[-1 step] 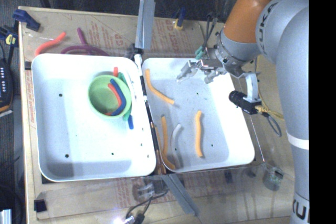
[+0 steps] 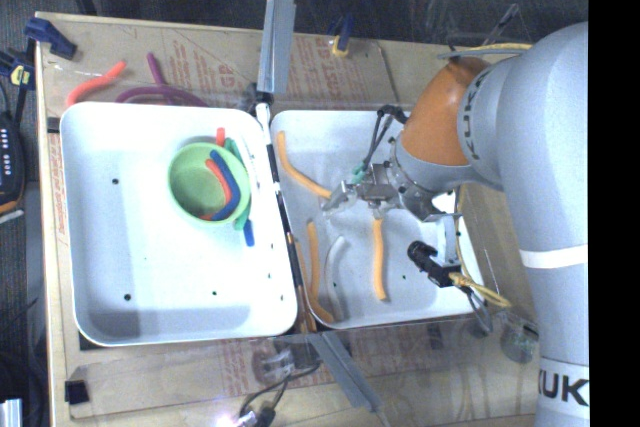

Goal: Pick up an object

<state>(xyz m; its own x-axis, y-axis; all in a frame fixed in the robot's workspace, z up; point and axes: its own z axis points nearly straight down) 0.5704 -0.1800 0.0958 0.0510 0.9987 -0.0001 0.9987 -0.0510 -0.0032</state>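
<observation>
Jaws spread, gripping nothing, over the right bin (image 2: 330, 140) — orange strips (image 2: 380, 260) close on either side

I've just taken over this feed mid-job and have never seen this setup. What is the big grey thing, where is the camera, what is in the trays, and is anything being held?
The big grey shape with the orange band is a robot arm, reaching in from the right. One fixed camera looks down at a slant on a bench with two white bins. The gripper is over the right bin, among three orange strips and a pale curved strip. The left bin holds a green bowl with coloured strips in it. I cannot tell from this view whether the gripper holds anything.
</observation>
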